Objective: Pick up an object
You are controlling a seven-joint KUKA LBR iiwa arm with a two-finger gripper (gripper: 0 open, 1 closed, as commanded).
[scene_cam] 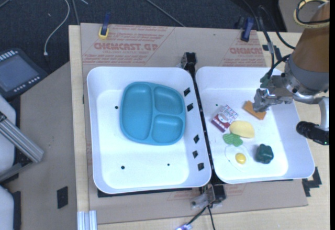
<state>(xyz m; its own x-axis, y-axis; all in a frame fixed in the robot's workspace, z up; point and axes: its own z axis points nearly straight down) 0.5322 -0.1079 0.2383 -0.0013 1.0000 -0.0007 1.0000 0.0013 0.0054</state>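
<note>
The right bin holds several small items: an orange wedge, a red-and-white packet, a yellow lemon-like piece, a green leafy piece, a fried egg and a dark green pepper. My gripper hangs low over the right end of the orange wedge, at or just above it. The wrist body hides its fingertips.
The left bin holds a blue divided plate. A black divider strip runs between the two bins. The arm's grey body and orange band cover the right bin's far right corner. Cables lie behind the bench.
</note>
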